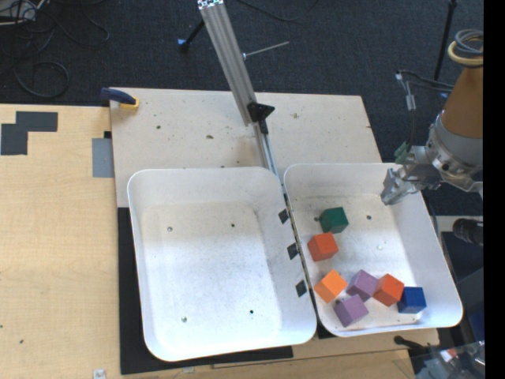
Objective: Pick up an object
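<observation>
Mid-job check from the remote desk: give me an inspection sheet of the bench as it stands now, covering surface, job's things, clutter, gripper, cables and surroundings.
Surface: bench bears two white bins, left bin and right bin, side by side.
Job's things: all in the right bin: green cube, red-orange cube, orange cube, two purple cubes, a second red-orange cube, blue cube.
Clutter: blue-and-yellow clamp at the bench's far left corner.
Gripper: gripper over the right bin's far right edge, apart from the cubes; nothing seen between its fingers.
Cables: black cables on the dark floor, top left.
Surroundings: slanted aluminium bar; wooden table at left.
</observation>
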